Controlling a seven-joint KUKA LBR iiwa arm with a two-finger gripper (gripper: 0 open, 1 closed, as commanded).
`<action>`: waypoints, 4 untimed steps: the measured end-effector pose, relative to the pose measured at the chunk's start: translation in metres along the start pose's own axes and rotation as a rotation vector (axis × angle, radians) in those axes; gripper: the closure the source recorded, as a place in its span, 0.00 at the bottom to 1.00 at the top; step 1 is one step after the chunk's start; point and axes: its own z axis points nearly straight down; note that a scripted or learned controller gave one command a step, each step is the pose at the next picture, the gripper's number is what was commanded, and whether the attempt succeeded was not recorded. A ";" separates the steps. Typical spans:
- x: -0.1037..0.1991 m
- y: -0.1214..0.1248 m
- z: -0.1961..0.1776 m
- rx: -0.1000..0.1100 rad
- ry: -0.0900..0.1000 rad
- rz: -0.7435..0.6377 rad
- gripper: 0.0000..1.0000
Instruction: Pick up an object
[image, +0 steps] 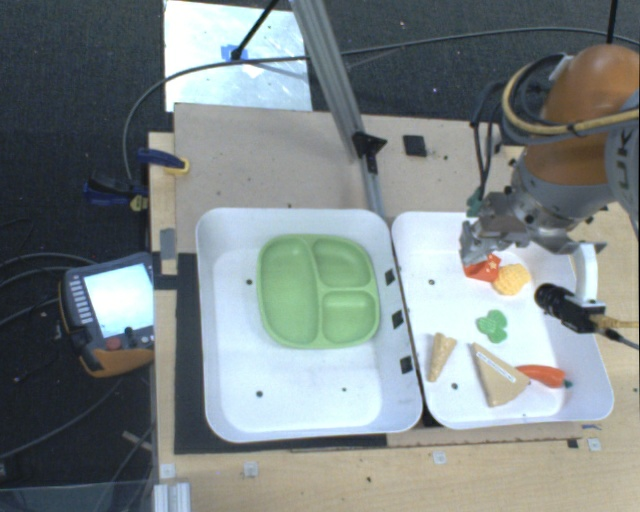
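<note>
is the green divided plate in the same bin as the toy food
No, the green divided plate lies alone in the left bin, while the toy food such as the carrot lies in the right bin.

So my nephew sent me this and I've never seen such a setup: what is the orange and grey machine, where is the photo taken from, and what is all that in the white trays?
It is a robot arm reaching in from the right, photographed by one camera fixed above the bench. Its gripper hangs over a red toy in the right bin; whether it grips it is unclear. Beside it lie a yellow piece, a green piece, a cone, a tan wedge and a carrot. The left bin holds a green divided plate.
</note>
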 end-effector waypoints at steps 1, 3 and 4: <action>0.047 0.016 -0.002 -0.001 0.001 -0.002 1.00; 0.152 0.048 0.018 -0.001 0.001 -0.003 1.00; 0.150 0.048 0.018 0.000 0.001 -0.001 0.00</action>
